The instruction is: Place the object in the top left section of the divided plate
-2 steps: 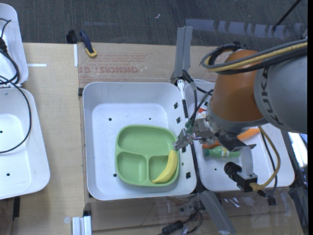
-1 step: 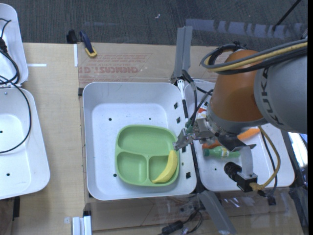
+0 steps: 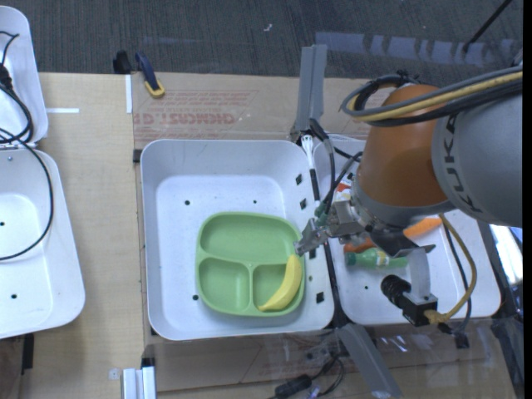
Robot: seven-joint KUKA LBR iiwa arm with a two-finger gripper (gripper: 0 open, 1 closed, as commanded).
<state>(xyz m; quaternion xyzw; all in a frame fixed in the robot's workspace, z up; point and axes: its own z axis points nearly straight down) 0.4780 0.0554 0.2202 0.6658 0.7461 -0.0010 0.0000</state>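
The gripper (image 3: 309,239) hangs at the right rim of the left bin (image 3: 166,248), its fingers pressed together on nothing. Just below it the banana (image 3: 285,285) lies in the lower right section of the green plate (image 3: 237,243), apart from the fingertips.

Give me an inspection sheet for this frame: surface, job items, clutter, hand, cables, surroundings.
Surface: left white bin holds the plate; right white bin sits under the arm.
Job's things: green divided plate, top section bare; banana lies in its lower right section, against the rim.
Clutter: green bottle and an orange item in the right bin, partly hidden by the arm.
Grippers: hand at the plate's right edge, above the banana; finger state cannot be told.
Cables: yellow and black cables along the arm; black cable on the white unit at far left.
Surroundings: cardboard-coloured bench, dark floor beyond.
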